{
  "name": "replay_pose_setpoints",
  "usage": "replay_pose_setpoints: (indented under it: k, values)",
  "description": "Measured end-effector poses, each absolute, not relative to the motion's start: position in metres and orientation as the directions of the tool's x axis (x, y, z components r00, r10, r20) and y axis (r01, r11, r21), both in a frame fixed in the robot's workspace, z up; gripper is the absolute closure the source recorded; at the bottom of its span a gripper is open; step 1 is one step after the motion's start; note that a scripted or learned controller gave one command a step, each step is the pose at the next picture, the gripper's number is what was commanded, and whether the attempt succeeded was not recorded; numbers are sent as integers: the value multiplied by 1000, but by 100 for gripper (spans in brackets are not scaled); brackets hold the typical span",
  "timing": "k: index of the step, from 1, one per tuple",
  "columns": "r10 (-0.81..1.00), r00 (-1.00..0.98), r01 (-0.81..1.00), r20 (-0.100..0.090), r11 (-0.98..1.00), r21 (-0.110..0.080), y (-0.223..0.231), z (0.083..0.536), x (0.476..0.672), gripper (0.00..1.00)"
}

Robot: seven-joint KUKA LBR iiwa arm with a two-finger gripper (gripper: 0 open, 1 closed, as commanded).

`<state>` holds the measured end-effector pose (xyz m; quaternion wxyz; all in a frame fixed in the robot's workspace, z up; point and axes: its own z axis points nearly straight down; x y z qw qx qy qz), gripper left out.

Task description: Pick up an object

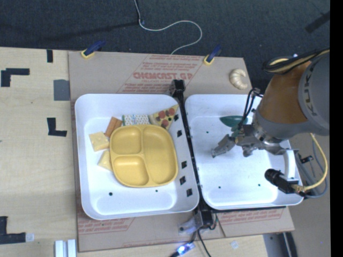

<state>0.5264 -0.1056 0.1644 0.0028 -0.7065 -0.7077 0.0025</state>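
Gripper [218, 151]: you are seeing it hovering low in the right bin [214, 191]; whether it is gripping anything, you cannot tell.
Teal object [232, 121]: lying just beside the wrist.
Yellow divided plate [143, 155]: sitting in the left bin [88, 159].

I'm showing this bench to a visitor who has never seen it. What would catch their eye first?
Probably the big yellow divided plate lying in the left bin, with small flat pieces tucked along its upper and left edges. Next, the grey arm with its orange band reaching in from the right, its hand low over the right bin, close to a small teal object.
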Motion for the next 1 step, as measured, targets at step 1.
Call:
replay_pose_setpoints:
  k: [1]
  values:
    - [1000, -1, 1000, 1, 1, -8, -107, 120, 522, 0]
